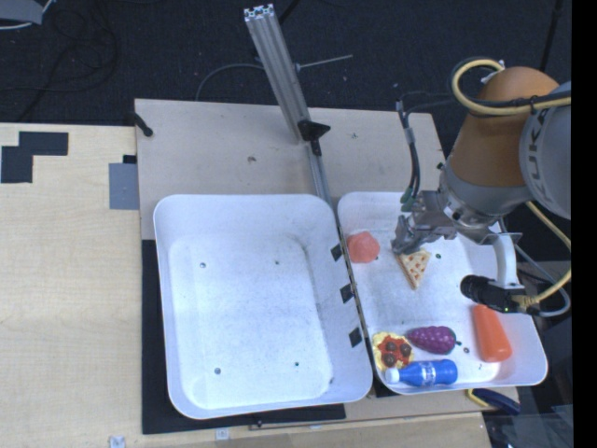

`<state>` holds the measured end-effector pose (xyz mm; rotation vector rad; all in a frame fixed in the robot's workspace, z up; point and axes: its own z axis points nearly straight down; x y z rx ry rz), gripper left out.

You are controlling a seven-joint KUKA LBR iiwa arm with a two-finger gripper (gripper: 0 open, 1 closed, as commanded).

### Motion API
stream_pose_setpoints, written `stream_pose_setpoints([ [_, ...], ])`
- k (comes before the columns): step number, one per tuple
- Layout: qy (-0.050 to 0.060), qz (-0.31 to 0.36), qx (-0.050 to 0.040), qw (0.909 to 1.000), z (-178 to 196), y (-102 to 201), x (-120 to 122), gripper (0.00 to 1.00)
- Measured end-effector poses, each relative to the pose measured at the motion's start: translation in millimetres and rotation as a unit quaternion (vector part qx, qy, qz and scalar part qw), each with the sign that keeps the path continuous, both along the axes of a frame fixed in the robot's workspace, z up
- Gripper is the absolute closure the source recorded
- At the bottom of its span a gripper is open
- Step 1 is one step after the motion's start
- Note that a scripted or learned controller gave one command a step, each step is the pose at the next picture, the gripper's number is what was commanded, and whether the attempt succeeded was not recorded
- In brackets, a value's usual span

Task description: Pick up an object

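While the arm reaches in from three o'clock, the gripper (411, 241) hangs low over the upper middle of the right bin (522, 373), directly above a wedge-shaped toy pizza slice (414, 268). Gripper state: cannot be told — the fingertips blur into dark metal against the white floor, and nothing is seen held between them. Judged step: descent onto the slice for a grasp. To do this well, the approach should be straight down with the fingers set across the narrow width of the wedge, not along its length; the piece lies flat, so the tips must reach the bin floor before closing, or they will skid over it. The slice sits just below the gripper, toward six o'clock of it, near or touching — which cannot be resolved. A pink round piece (363, 246) lies at nine o'clock, near the bin's left wall. Well apart, along the lower edge: purple grapes (432, 338), a blue bottle (427, 373), an orange carrot-like piece (490, 333). The left bin (187, 215) adjoins on the tabletop (75, 278).
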<state>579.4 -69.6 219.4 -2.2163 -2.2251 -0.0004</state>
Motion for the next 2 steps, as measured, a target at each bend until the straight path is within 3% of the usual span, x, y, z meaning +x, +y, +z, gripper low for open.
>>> stream_pose_setpoints([
  [2,0.000,0.000,0.0000,1.0000,4.5,107.2,16.2,1.00],
])
